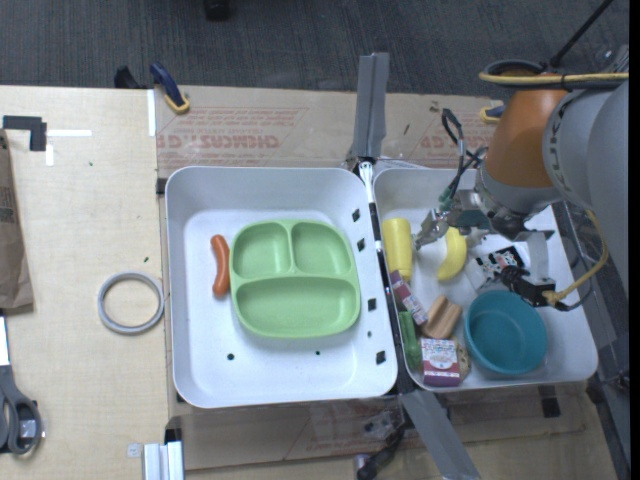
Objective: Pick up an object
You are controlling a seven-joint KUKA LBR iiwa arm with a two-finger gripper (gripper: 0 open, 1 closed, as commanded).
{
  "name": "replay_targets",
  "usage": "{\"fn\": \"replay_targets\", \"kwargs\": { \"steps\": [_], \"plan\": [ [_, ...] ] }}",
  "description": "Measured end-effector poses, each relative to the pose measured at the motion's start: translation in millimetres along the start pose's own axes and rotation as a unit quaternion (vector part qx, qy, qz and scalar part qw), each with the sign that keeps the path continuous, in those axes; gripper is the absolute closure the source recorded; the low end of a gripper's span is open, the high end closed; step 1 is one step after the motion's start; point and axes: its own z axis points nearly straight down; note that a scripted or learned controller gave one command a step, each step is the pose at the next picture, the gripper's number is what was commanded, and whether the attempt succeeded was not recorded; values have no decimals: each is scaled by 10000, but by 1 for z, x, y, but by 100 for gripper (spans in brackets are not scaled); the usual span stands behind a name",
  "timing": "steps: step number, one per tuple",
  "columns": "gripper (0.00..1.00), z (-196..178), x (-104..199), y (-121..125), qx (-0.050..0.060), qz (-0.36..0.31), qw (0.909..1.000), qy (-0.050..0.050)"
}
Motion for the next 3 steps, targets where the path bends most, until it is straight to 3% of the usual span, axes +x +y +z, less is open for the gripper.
{"fn": "replay_targets", "kwargs": {
  "steps": [1,2,3],
  "plan": [
    [0,3,-2,-6,27,-158,9999,18],
    [0,4,-19,-13,26,-2081,9781,38],
    [100,-5,-21,-13,19,-2055,9787,35]
  ]
}}
